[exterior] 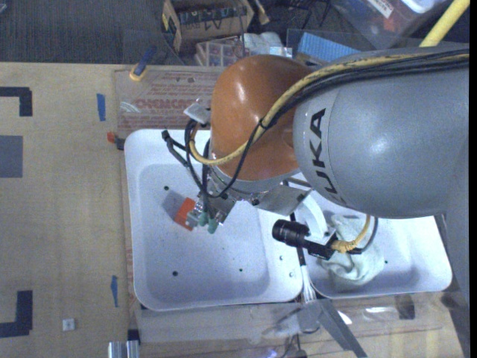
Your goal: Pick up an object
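One orange block [183,212] lies in the left bin [149,274], touching the gripper [206,220]. Gripper state: cannot tell. One white cloth [356,263], right bin [428,263].

From my station I see the wooden desk [59,222] marked with blue tape strips [100,107] and black squares [16,101]. Beyond its far edge a cardboard box [206,17] sits on the grey floor, beside a yellow pole [447,17].

Grey arm [373,118] reaching in from right (orange band above wrist), hand [207,221] lowered, pointing down-left
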Controlling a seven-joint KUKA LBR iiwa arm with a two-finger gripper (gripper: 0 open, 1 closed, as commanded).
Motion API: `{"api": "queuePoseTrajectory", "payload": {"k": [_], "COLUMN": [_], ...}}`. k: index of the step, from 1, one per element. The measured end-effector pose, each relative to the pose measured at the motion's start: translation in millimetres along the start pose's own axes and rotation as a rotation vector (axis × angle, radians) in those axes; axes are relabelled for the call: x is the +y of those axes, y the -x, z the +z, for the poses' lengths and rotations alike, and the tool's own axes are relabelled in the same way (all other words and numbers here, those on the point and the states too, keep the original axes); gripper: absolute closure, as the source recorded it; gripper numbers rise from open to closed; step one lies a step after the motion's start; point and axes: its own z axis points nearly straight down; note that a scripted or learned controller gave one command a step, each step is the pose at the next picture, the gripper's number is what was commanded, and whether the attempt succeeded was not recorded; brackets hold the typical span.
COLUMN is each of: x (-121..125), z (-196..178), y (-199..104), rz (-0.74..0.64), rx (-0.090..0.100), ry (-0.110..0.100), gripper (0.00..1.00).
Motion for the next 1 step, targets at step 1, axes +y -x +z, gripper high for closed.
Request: {"api": "queuePoseTrajectory", "payload": {"k": [1], "x": [-0.1], "z": [89.2], "y": [-11.1], "rz": [-0.009], "rx": [0.019], "ry": [-0.020], "gripper": [1.00]}}
